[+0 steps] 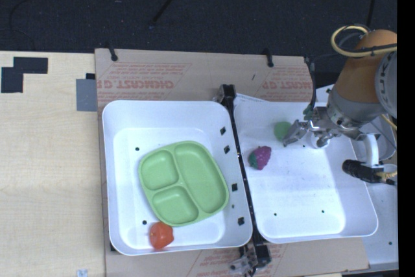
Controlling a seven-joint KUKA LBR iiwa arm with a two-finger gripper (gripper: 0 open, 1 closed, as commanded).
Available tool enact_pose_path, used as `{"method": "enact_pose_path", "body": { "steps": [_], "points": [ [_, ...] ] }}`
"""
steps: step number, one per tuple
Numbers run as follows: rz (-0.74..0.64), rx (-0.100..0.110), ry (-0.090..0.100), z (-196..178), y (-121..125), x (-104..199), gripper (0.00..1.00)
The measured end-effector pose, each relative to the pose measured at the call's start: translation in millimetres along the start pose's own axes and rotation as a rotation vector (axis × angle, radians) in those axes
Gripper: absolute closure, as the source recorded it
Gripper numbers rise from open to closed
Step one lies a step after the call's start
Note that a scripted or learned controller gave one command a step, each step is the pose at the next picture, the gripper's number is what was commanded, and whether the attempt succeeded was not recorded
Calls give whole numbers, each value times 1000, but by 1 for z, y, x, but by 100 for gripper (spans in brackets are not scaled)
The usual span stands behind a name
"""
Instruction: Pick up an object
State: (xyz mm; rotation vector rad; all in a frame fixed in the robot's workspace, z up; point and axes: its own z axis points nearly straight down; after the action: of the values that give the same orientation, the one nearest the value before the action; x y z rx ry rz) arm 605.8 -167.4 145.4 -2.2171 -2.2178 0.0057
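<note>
In the right bin [311, 217] a small green round object [281, 130] lies near the back left, and a purple object with a green tip [260, 157] rests a little in front of it, close to the divider. My gripper [305, 137] hangs low just to the right of the green object, with the orange-banded wrist [360, 78] above it. The fingers [293, 135] are spread open, and nothing shows between them. The green object sits just beyond the left fingertip; I cannot tell if they touch.
The left bin [120, 159] holds a green divided plate [183, 183] and a red-orange object [161, 235] at its front edge. A black clip rail [237, 165] divides the bins. Cardboard [194, 78] lies beneath them and cables [369, 172] trail at the right.
</note>
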Motion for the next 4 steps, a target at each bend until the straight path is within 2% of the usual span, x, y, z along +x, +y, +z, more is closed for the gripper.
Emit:
{"method": "enact_pose_path", "body": {
  "steps": [1, 2, 4],
  "points": [
    [1, 0, 0, 54, -1, 1, 0],
    [2, -2, 0, 41, 0, 1, 100],
    [-1, -11, -3, -86, 5, -5, 100]
  ]
}}
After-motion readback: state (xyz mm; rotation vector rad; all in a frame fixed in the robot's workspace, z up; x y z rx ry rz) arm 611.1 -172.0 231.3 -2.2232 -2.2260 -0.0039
